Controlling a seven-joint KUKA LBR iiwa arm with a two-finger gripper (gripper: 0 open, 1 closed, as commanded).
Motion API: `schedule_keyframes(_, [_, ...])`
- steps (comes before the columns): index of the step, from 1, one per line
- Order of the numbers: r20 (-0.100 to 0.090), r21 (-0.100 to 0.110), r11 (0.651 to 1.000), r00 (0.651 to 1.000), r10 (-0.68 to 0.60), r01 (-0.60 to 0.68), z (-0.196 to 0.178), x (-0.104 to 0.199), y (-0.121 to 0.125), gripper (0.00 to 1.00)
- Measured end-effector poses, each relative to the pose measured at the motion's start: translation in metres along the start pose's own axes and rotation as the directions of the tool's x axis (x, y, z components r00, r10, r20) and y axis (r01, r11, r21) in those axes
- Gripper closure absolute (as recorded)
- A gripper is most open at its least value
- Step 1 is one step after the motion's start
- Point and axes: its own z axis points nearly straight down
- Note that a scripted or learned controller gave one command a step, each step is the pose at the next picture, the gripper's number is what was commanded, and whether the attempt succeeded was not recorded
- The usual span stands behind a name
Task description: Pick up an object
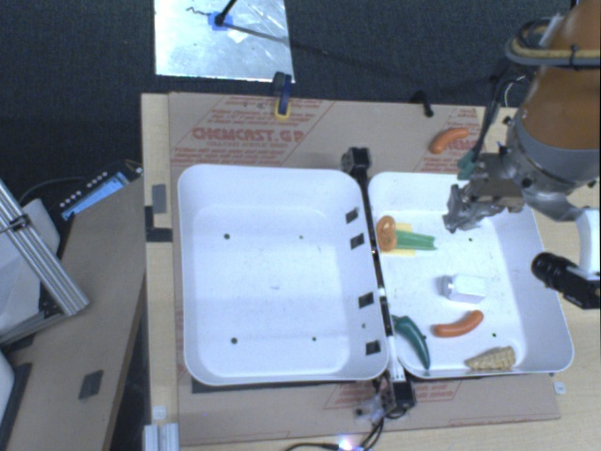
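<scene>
- The counter [235,120], a flat tan board with red lettering, lies on dark carpet and carries two shallow white plastic bins set side by side.
- The left white bin [202,252] has a bare floor marked by a few small dark dots.
- The right white bin [535,289] holds all the loose things, gathered toward its left and lower parts.
- The grey arm with its orange band [563,92] comes in from the right and stands over the upper right part of the right bin.
- The grey metal jaws [462,216] hang above the upper part of the right bin, to the right of the carrot and apart from it; nothing sits between them, and I cannot tell whether they are open or closed.
- A toy carrot with an orange round head and green leaves [402,237] lies near the divider between the bins.
- A dark green curved pepper [413,338] lies in the lower left corner of the right bin.
- An orange sausage [457,325] lies just right of the pepper.
- A small white block [464,288] rests above that sausage.
- A tan textured wedge [491,358] lies by the bin's lower rim.
- A second orange sausage [449,140] lies on the counter outside the bins, above the right bin.
</scene>
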Motion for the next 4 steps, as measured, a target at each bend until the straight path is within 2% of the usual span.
schedule_keyframes(1, [-0.003, -0.014, 1.000, 1.000, -0.007, 0.007, -0.064, 0.085, -0.014, 1.00])
schedule_keyframes(2, [0.003, 0.010, 1.000, 1.000, 0.000, 0.000, 0.109, 0.133, -0.016, 1.00])
schedule_keyframes(3, [-0.001, -0.015, 1.000, 1.000, 0.001, -0.001, 0.086, 0.174, 0.088, 1.00])
schedule_keyframes(4, [0.002, -0.012, 1.000, 1.000, 0.012, -0.012, 0.033, 0.105, 0.054, 1.00])
